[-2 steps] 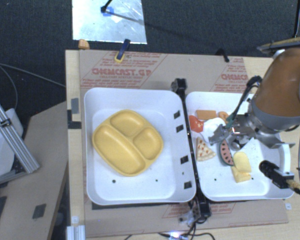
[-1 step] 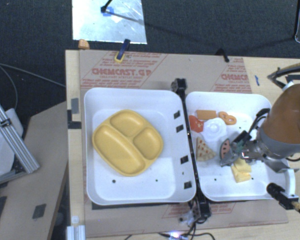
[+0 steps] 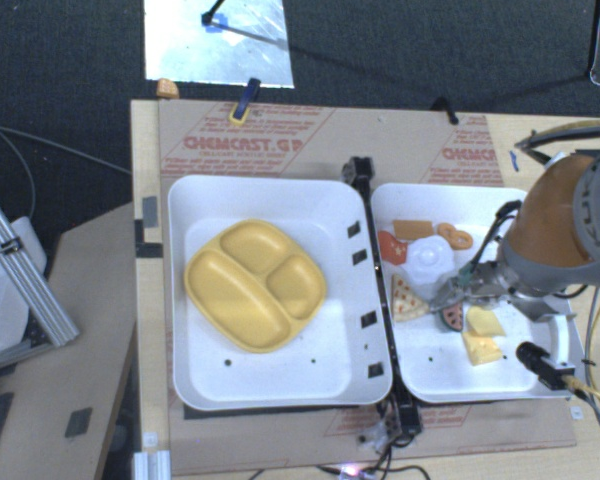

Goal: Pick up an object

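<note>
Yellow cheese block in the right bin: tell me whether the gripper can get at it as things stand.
Probably yes. The yellow cheese block lies uncovered on the right bin floor, just beside the gripper; only a second cheese piece crowds it from above.

Desk [image 3: 310,133] — brown cardboard-like top, red print along its far strip. Two shallow white bins sit directly on it, side by side: right bin [image 3: 420,386] lies beneath the fingers [image 3: 455,293], left bin [image 3: 195,373] well left of them. Yellow-and-blue item [image 3: 245,101] on far edge — far up-left of the fingers.
</note>
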